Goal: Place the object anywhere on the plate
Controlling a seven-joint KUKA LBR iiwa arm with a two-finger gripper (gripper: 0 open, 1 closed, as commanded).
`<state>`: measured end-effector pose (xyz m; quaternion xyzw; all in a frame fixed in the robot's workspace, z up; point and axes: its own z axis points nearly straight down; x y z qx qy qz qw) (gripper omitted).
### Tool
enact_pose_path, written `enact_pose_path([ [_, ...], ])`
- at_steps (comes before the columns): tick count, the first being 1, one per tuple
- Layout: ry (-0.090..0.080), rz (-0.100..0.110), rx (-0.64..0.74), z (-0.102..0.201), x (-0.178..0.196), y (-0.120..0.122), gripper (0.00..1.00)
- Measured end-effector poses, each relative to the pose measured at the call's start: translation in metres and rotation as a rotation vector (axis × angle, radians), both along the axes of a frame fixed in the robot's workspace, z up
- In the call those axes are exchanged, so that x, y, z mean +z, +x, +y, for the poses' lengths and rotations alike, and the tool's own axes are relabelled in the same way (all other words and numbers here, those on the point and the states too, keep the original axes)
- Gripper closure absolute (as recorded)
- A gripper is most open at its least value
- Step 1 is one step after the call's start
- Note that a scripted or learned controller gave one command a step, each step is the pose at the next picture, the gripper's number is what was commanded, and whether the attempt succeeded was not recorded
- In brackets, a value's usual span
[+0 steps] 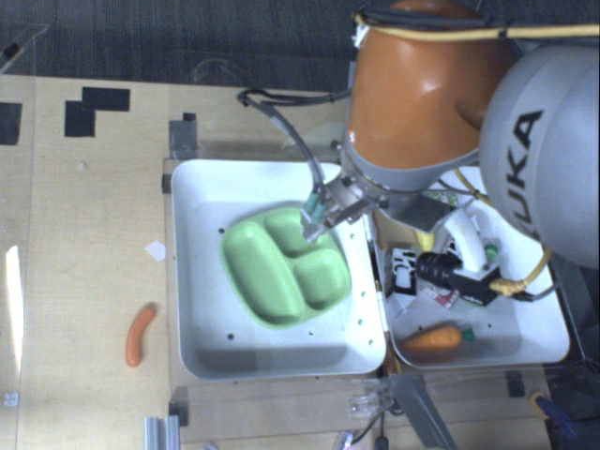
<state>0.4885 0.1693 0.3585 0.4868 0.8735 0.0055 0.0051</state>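
A light green plate (281, 270) with three compartments lies in the left white bin (202, 345). My gripper (317, 216) hangs over the plate's far right rim, low and close to it, under the big orange band (422, 73) of the arm. I see nothing held in it. An orange carrot (433, 339) lies near the front of the right bin (553, 331). The arm hides much of that bin.
A small orange-red sausage (140, 335) lies on the wooden bench left of the left bin, outside both bins. Black and white items (450, 270) and a yellow cable (525, 275) sit in the right bin under the arm. Black markers (94, 109) dot the bench's far left.
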Motion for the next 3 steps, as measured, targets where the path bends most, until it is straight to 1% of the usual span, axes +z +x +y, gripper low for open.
enact_pose_path([
  [1, -0.006, 0.009, 0.345, 0.021, -0.129, -0.001, 1.00],
  [2, -0.007, 0.006, 0.502, -0.031, -0.138, 0.000, 1.00],
  [3, -0.008, 0.005, 0.516, -0.051, -0.145, 0.001, 1.00],
])
